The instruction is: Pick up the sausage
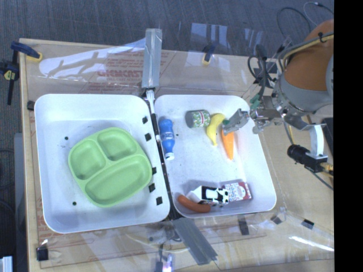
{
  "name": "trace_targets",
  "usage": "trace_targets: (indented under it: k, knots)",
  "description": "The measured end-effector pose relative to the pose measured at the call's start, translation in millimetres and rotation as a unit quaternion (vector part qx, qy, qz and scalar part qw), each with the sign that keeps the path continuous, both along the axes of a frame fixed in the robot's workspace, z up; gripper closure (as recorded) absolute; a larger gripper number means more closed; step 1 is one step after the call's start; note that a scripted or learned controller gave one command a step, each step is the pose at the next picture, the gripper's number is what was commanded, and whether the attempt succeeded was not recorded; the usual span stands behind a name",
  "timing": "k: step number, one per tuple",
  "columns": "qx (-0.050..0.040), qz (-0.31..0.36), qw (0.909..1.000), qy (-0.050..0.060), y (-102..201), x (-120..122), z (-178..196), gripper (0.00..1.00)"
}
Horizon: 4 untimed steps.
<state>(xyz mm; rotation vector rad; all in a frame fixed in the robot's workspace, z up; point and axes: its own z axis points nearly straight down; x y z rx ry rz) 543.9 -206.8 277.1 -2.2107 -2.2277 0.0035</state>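
The sausage (194, 204) is seen lying at the near edge of the right bin (258, 146), close to the divider between the two bins, its long axis running roughly left to right with a slight downward tilt toward the right end. That right end is touched, and partly covered, by a small milk carton (222, 193) resting just above it.

The gripper (237, 119) is positioned over the far right part of the same bin, beside a banana (214, 127) and directly above the top of a carrot (228, 145). Nothing is seen gripped, but whether it is released or clenched cannot be told from this angle.

From the gripper, the sausage lies well apart, toward the viewer and somewhat to the left, across most of the bin's depth. The carrot and the carton sit between the two along that line. It is judged that the approach must be carried over those items, and that the wrist would have to be turned so the sausage is closed on across its narrow width rather than along its length. The exposed left half, clear of the carton, is considered the safer place for a grasp, though the bin wall close by leaves little room.

A blue bottle (166, 136) and a small can (198, 118) are left off that path, as is the green divided plate (110, 166) in the left bin (51, 123).
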Motion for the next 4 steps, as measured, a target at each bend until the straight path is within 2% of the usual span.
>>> trace_targets:
  k: [1,2,3,4]
  knots:
    - [-0.0002,0.006,1.0,0.001,77.0,18.9,-109.1,0.0]
    - [0.0012,0.124,0.9923,0.0,70.4,-68.3,-177.5,0.0]
    - [0.0003,0.117,0.9931,-0.001,26.5,-67.2,-147.9,0.0]
    - [-0.0003,0.12,0.9928,-0.002,26.1,-66.4,-138.2,1.0]
